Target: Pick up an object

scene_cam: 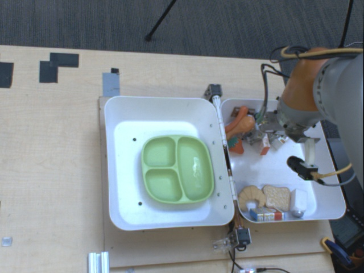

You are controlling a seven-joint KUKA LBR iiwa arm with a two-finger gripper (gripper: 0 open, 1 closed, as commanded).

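My gripper (266, 134) is low in the upper part of the right bin (333, 209), under the grey wrist with the orange band. Just left of it lies a pile of orange and red toy food (239, 124). A small red and white item (265, 147) sits right at the gripper's tip; whether it is held cannot be told. Along the bin's near wall lie a round tan cookie (251, 197), a toast slice (277, 196), a small coloured box (267, 215) and a white cup-like piece (297, 202).
The left bin (119, 152) holds a green three-compartment plate (177, 169). A black cable end (301, 168) hangs over the right bin's middle. Metal clamps (214, 91) sit between the bins at the far and near ends.
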